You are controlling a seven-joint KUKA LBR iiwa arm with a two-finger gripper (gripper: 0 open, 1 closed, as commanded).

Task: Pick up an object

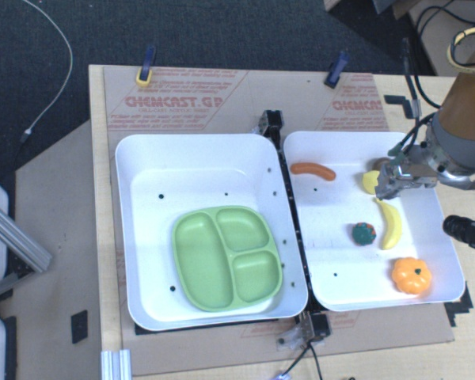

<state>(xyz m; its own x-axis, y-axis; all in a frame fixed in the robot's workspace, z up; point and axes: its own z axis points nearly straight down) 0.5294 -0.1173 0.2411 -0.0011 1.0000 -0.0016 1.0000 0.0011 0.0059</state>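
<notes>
The grey two-finger gripper (pixel 393 179) sits low in the right white bin (pixel 332 283), touching a small yellow rounded object (pixel 370 182) at its left, apparently positioned to grasp it, though any hold on it cannot be confirmed.

The claw (pixel 397 177) hangs low over the right bin (pixel 332 287), touching a small yellow piece (pixel 370 183). Below it lie a banana (pixel 391 226), a green ball (pixel 364 233) and an orange pumpkin (pixel 412 276); a sausage (pixel 313 170) sits apart. The left bin (pixel 142 165) holds a green divided tray (pixel 226 256).
</notes>
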